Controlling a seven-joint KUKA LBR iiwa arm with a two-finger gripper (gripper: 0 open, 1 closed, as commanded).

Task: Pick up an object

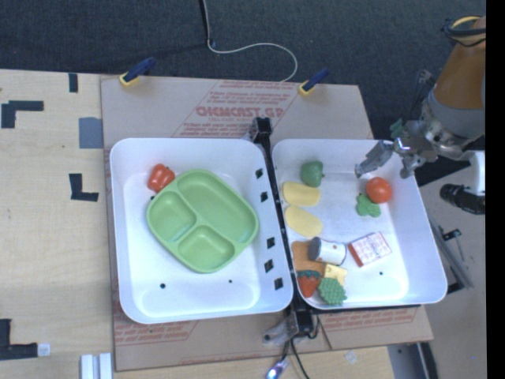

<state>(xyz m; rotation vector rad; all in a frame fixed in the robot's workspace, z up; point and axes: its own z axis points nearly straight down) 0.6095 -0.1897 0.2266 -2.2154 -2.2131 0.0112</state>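
Observation:
My gripper (389,166) hangs over the far right part of the right bin (418,235). Its two fingers are spread apart with nothing between them. Just below and in front of it lies a red tomato (379,189) with a small green leafy piece (367,207) touching it. Other toy foods in this bin include a green vegetable (312,172), two yellow pieces (301,194) (304,221), a red-and-white box (369,249), a white cylinder (328,252) and a broccoli (332,292).
The left bin (130,235) holds a green divided plate (203,219) and a red pepper (160,177) by the plate's far left rim. A black divider (268,204) runs between the bins. A cable (237,50) lies on the dark floor behind the bench.

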